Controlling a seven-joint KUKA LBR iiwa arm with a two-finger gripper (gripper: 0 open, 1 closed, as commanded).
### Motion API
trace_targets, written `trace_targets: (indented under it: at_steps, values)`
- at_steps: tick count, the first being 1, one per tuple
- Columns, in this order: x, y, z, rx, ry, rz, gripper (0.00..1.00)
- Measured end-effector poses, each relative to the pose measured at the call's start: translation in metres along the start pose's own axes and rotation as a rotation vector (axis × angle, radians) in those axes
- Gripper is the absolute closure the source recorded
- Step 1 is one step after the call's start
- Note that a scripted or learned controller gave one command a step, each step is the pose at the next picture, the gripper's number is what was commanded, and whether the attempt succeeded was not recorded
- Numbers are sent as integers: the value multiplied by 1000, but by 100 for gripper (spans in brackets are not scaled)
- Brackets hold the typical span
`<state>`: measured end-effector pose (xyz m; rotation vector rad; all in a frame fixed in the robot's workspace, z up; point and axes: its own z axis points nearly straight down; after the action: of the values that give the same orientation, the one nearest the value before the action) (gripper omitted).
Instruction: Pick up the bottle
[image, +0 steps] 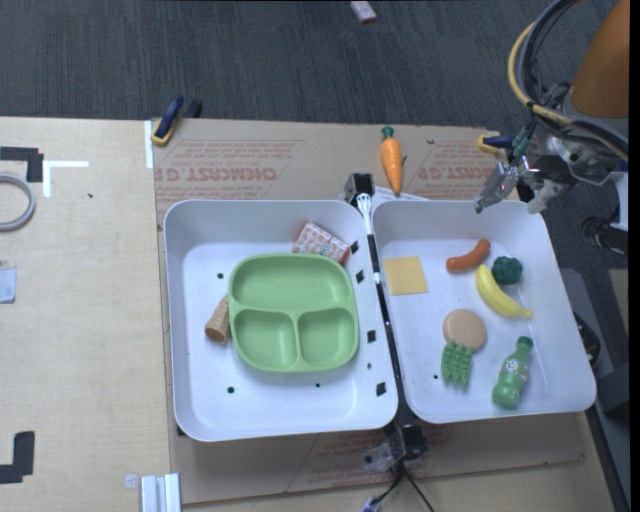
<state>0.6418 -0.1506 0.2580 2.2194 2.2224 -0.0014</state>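
Gripper (512, 195) sits above the far-right corner of the right bin (570, 300), over the rim. Two fingers (492, 194) visible, spread apart with open air between them — nothing held, nothing touched.

Green bottle (511, 373) lies in the right bin's near-right area, close to the near wall. Long axis runs near-to-far with a slight tilt; cap end points away from the near wall, toward the banana (500, 293). White label on its middle.

Landmark, the bottle:
- green ridged toy (457, 363) just to its left, not touching
- round tan bun (464, 329) up-left of it
- banana beyond its cap, apart
- broccoli (507, 270) and sausage (468, 256) farther back
- yellow cheese slice (406, 275) well to the far left

Gripper well apart from the bottle — banana and broccoli lie between.
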Motion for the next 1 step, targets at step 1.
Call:
trace_targets:
  at_steps: [1]
  values:
    - [0, 0, -10, -1, -2, -3, 100]
